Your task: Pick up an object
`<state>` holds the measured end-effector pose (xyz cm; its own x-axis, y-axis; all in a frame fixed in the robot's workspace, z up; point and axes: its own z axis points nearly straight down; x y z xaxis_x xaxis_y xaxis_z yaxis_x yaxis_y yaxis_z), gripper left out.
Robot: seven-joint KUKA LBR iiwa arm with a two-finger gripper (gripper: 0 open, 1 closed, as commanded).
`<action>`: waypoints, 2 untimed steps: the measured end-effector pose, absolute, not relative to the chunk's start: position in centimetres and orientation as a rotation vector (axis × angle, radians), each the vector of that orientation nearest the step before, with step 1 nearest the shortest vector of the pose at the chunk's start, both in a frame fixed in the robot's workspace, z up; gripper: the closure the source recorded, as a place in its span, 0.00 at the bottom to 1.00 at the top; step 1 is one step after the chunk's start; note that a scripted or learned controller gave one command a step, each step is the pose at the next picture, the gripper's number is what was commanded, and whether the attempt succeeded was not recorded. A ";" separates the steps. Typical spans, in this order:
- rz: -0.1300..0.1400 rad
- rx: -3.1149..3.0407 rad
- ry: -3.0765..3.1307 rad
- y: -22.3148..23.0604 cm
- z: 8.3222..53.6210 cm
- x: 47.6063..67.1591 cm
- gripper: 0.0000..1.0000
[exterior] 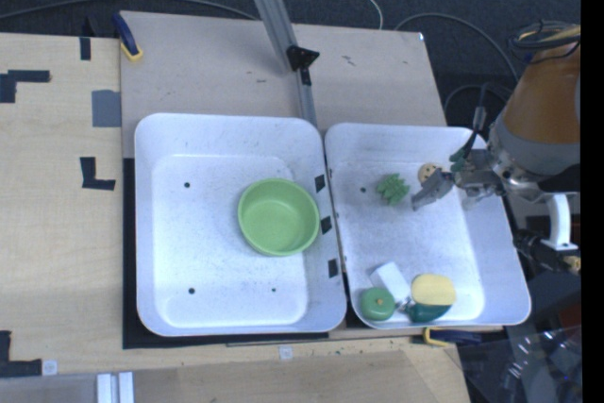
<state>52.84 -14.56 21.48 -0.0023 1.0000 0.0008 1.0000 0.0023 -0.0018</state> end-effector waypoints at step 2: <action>0.006 -2.216 -2.220 -14.1 17.0 53.0 0.00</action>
